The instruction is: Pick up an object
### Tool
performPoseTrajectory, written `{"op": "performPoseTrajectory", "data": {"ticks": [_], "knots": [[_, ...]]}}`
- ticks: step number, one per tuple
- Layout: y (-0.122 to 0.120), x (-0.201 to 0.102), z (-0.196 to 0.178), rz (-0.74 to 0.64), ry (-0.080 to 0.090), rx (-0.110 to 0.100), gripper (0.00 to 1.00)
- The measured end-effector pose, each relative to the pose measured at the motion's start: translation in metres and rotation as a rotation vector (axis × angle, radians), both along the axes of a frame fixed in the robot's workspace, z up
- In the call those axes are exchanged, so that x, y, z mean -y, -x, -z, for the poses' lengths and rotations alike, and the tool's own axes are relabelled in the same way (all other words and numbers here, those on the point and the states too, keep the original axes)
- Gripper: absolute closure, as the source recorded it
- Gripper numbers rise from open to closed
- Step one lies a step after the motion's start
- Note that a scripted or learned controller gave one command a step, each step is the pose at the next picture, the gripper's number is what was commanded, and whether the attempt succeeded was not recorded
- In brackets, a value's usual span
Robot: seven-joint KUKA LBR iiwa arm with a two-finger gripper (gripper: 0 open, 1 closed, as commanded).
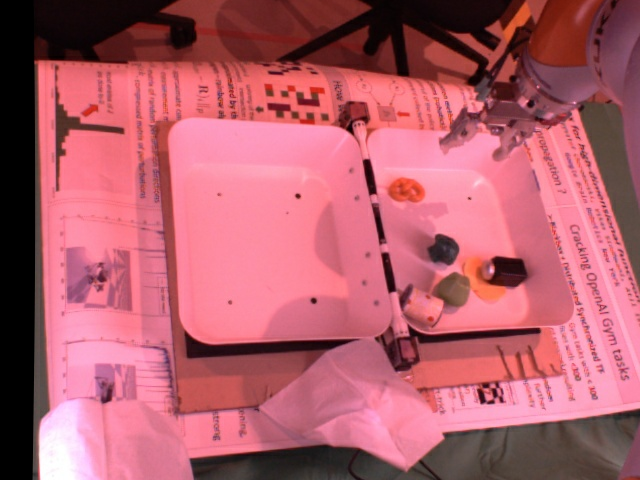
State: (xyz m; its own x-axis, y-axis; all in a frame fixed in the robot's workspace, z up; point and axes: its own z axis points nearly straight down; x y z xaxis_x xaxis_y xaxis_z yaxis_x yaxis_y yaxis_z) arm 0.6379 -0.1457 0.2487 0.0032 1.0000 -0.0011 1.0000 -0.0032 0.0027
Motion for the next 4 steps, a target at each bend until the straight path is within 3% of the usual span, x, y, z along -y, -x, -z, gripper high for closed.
{"op": "performPoseTrajectory", "data": {"ticks": [1, 3, 4], "knots": [[0.0, 0.0, 0.0, 0.0, 0.0, 0.0, 0.0], [0.004, 0.005, 0.103, 0.001, 0.001, -0.006, 0.0], [-0.001, 0.007, 0.134, -0.001, 0.004, 0.013, 0.0]]}}
